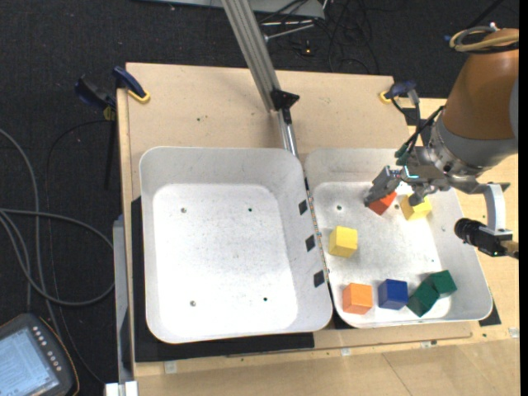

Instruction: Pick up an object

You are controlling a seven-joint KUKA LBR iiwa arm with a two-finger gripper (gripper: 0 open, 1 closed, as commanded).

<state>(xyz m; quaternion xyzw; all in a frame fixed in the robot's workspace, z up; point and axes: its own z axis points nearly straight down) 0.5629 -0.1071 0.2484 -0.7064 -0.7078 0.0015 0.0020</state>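
My gripper (399, 193) hangs over the back of the right bin (462, 246), open, with bare bin floor showing between its two fingers. A small red block (379, 206) lies just under the left fingertip. A small yellow block (417, 210) lies just under the right fingertip. Neither block sits between the fingers. A yellow cube (343, 242) rests left of centre in the same bin. Along the bin's front edge stand an orange cube (357, 297), a blue cube (393, 294) and a dark green block (433, 292).
The left bin (165, 221) sits beside the right one, with a ridge between them. A slanted metal pole (256, 56) rises from the back of the bench. Clamps sit at the bench's back corners, and a black fitting (478, 236) stands at the right bin's right edge.
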